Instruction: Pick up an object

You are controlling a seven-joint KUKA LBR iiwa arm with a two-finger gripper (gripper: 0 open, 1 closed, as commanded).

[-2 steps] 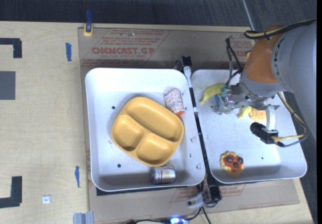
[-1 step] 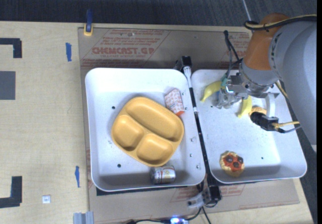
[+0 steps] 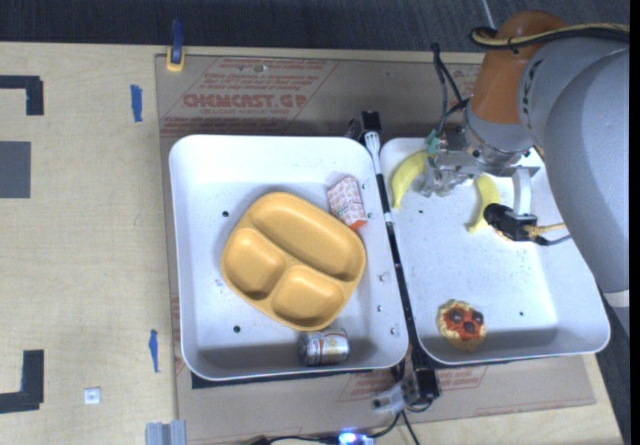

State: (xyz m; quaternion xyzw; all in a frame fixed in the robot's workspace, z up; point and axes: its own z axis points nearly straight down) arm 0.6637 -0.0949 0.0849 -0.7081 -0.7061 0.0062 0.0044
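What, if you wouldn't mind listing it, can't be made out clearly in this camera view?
- Yellow plastic banana, right bin: its middle is hidden behind the gripper.
- Jaws: open or shut can't be told from above.
- Small crumpled white-and-red packet: print too small.
- Silver metal can: label too small.

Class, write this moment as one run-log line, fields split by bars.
task: pick up an object | hand: over right bin, at banana | grasp: not visible | left bin: yellow tray, can

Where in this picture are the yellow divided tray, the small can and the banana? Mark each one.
yellow divided tray (image 3: 293,258), camera view, on its central ridge.
small can (image 3: 325,347), camera view, on its side wall.
banana (image 3: 404,177), camera view, on its left visible curve.
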